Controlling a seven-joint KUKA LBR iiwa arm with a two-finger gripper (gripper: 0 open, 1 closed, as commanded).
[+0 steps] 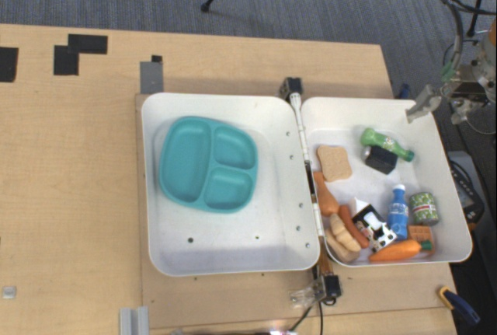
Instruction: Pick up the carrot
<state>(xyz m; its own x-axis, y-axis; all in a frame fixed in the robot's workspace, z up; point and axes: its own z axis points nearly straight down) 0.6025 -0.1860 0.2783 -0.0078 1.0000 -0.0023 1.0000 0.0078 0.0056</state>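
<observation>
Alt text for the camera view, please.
An orange carrot lies at the near edge of the right bin, among a bottle, can and bread slice. The left bin holds a teal divided plate.

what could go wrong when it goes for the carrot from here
The carrot lies at the near edge of the right bin, packed against a blue bottle and other food, so the fingers may catch a neighbour instead. It also sits by the bin wall, which might block one finger. The gripper starts far from it.
</observation>
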